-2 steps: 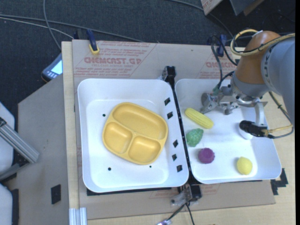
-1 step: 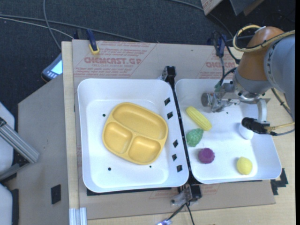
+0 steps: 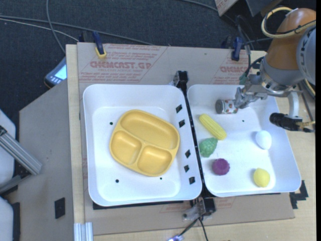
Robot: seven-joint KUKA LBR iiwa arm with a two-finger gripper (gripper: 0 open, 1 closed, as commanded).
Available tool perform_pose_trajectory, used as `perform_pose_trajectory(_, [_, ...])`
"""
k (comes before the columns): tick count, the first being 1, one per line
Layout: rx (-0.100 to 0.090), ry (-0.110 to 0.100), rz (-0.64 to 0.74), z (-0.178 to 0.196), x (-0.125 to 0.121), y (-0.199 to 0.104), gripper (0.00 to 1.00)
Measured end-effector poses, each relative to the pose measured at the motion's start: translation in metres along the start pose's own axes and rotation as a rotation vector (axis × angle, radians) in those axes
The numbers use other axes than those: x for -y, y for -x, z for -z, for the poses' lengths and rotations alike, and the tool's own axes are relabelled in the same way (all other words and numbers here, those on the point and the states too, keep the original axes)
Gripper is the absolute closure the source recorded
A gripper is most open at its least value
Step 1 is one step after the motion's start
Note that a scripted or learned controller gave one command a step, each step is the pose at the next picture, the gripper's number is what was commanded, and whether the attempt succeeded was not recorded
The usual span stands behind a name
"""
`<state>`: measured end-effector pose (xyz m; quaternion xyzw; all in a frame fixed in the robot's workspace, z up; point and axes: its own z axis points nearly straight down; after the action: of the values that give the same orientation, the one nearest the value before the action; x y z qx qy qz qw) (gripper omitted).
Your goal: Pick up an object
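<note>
My gripper [image 3: 242, 99] hangs low over the far part of the right bin [image 3: 281, 185]. Just left of it, touching or nearly touching, a small grey can with a red and white label [image 3: 224, 106] lies on its side. Nearer the front lie a yellow corn cob [image 3: 212, 126], a green lumpy piece [image 3: 208, 146], a purple piece [image 3: 220, 166], a white egg [image 3: 263, 139] and a yellow lemon [image 3: 261, 177]. Whether the can is between the gripper's jaws is hidden by the wrist.
The left bin [image 3: 95, 174] holds a yellow divided plate [image 3: 144, 142]. A black divider with clips [image 3: 186, 134] runs between the bins. Clamps [image 3: 99, 48] hold the board at the back edge. Cables trail on the dark floor behind.
</note>
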<state>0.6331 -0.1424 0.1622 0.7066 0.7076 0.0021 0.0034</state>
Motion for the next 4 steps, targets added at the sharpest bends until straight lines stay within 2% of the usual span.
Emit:
perform_pose_trajectory(1, [0.0,0.001,0.001,0.065,-0.001,-0.005,1.0])
perform_pose_trajectory(2, [-0.001,-0.002,0.0,0.099,-0.002,-0.005,1.0])
perform_pose_trajectory(3, [-0.005,-0.009,0.005,0.103,0.009,-0.062,1.0])
perform_pose_trajectory(4, [-0.005,-0.012,0.004,0.083,0.024,-0.114,1.0])
